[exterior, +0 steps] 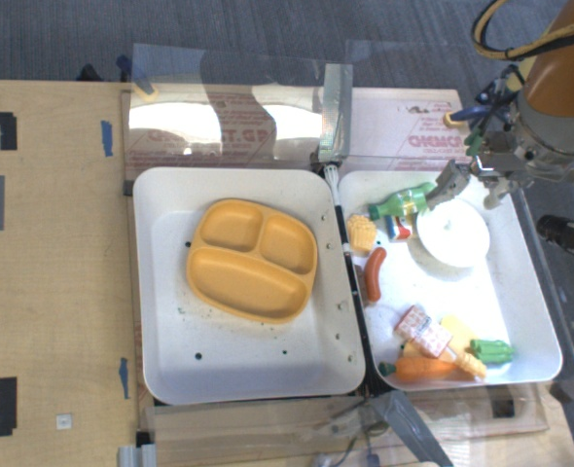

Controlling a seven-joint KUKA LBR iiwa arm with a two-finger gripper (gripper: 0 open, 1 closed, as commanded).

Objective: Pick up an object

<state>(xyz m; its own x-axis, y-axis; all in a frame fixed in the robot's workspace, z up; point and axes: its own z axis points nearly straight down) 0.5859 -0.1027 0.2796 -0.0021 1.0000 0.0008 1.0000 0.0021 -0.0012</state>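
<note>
Green bottle [401, 203] in the right bin [535, 261], upper-left area, lying flat, long axis roughly left-right, cap end pointing left (slightly down). Gripper [472, 181] sits just right of it, fingers spread apart, nothing between them. White bowl [452, 236] directly below. Likely target: short move left and down.

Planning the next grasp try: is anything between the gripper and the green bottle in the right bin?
Nothing visible stands between them. The gripper hangs at the right bin's far side, next to the green bottle; the white round dish lies beside, not between.
</note>
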